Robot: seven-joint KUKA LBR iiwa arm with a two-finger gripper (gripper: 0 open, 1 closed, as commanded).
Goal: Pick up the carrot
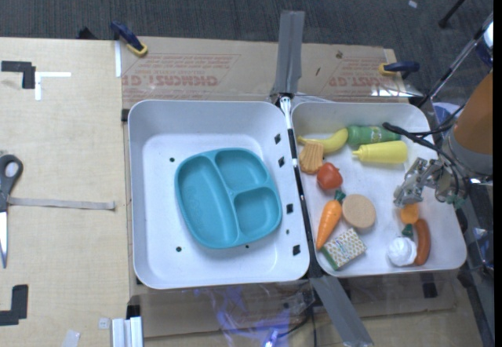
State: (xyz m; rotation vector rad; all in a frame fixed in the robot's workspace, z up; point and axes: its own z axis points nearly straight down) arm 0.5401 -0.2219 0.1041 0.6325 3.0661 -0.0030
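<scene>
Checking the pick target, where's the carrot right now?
The carrot lies in the right bin, near its left wall, between the tomato above and the cracker box below.

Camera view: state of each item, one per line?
carrot: lying slanted in the right bin, not held
gripper: over the right bin's right side, apart from the carrot
blue tray: flat in the left bin, compartments bare
tomato: resting just above the carrot's green top
yellow bottle: lying on its side
green bottle: lying on its side
banana: lying beside the green bottle
</scene>
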